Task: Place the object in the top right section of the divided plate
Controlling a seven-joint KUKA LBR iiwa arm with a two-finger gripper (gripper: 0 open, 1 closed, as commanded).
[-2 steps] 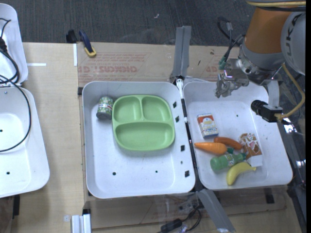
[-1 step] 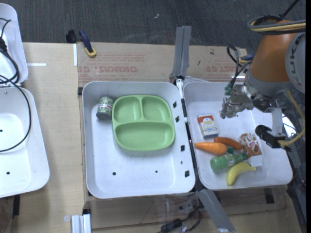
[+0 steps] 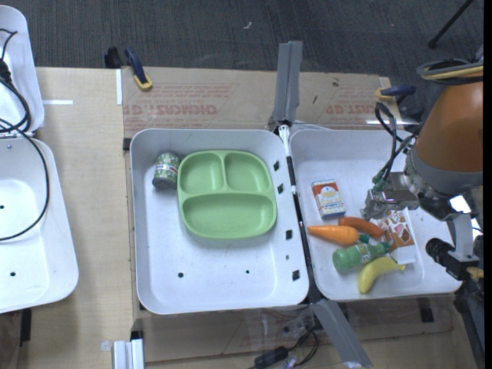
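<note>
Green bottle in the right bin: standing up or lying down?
Lying down. The green bottle rests on its side on the right bin's floor, cap end pointing right, between the carrot and the banana.

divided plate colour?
Light green: the divided plate in the left bin, clearest in the camera view.

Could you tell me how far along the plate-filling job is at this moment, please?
Nothing looks done: the green divided plate in the left bin has nothing in any section, with a small jar beside it. In hand: the end effector is low in the right bin above the carrot, green bottle and banana. Left: gripping an object, carrying it over, and placing it top right.
</note>
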